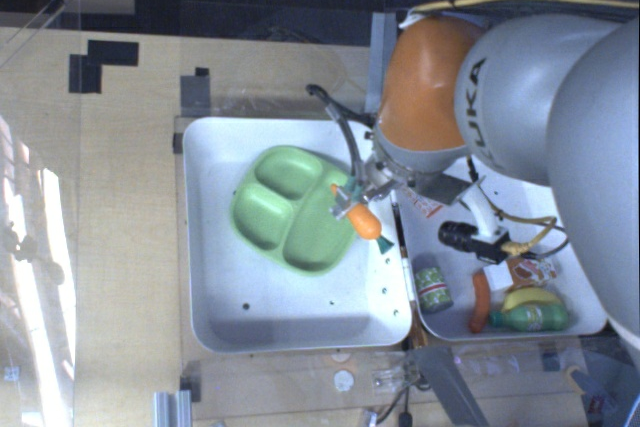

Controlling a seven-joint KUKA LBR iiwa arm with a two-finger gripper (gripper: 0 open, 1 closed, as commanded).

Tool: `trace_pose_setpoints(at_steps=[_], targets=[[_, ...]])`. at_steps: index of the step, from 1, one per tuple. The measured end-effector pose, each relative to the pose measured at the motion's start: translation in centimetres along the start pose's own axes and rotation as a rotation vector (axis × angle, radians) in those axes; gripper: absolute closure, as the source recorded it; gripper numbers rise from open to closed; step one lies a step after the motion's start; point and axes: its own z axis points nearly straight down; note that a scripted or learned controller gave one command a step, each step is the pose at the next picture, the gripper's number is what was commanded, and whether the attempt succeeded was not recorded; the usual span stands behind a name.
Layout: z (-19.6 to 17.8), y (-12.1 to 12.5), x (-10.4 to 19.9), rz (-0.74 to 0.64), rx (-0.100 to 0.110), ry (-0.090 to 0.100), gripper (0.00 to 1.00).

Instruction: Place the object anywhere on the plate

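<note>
Camera view has the gripper point(352, 198) pinched shut on the carrot point(364, 221) right over the plate's point(290, 215) right rim, so a release now could bounce it off the edge and onto the bin point(215, 245) floor.

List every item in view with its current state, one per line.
gripper: shut on the carrot, over the plate's right edge
carrot: held between the fingers, tilted, at the plate's right rim
green plate: three compartments, flat in the left bin
left bin: holds the plate
can: lying in the right bin
green bottle: lying on its side in the right bin
</note>
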Motion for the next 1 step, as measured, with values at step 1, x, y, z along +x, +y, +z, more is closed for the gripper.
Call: trace_pose_setpoints(at_steps=[1], targets=[[0.0,0.0,-0.01,0.0,0.0,0.0,0.0]])
